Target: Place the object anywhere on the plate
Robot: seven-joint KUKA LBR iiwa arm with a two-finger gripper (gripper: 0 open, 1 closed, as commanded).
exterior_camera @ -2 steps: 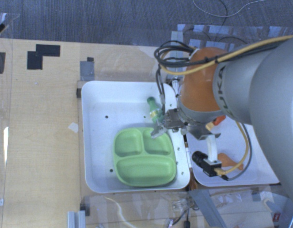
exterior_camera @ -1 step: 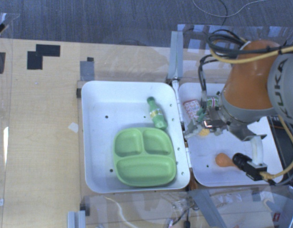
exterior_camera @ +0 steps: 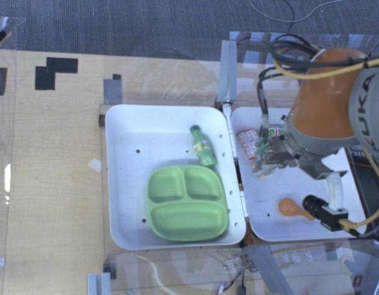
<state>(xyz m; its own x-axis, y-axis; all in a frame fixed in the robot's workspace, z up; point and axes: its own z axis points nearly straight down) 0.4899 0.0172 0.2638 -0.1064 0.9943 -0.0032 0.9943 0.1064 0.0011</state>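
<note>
Gripper over right bin, plate in left bin bare

Camera view. Bench [exterior_camera: 48, 165] of pale wood carries two white bins side by side. Left bin [exterior_camera: 125, 183] holds a green plate [exterior_camera: 187, 203] with three compartments, lying flat toward the bin's near right corner. A green bottle [exterior_camera: 202, 145] lies on the bin floor just beyond the plate's far rim, near the wall shared with the right bin; whether it touches the plate cannot be told. Nothing rests in the plate's compartments.

Right bin [exterior_camera: 269, 223] holds a red-and-white packet [exterior_camera: 247, 142] near its far left side, close beside the gripper. An orange object [exterior_camera: 293, 208] lies on the floor toward the near side, apart from the gripper and just beside a black fitting on the arm.

Arm [exterior_camera: 328, 94] enters from the right, its orange band above the wrist, with yellow and black cables looped over it. Gripper [exterior_camera: 264, 162] hangs low over the right bin's left half. State of the fingers: cannot tell; the mechanism blurs against clutter there. No item is visibly between them.
</note>
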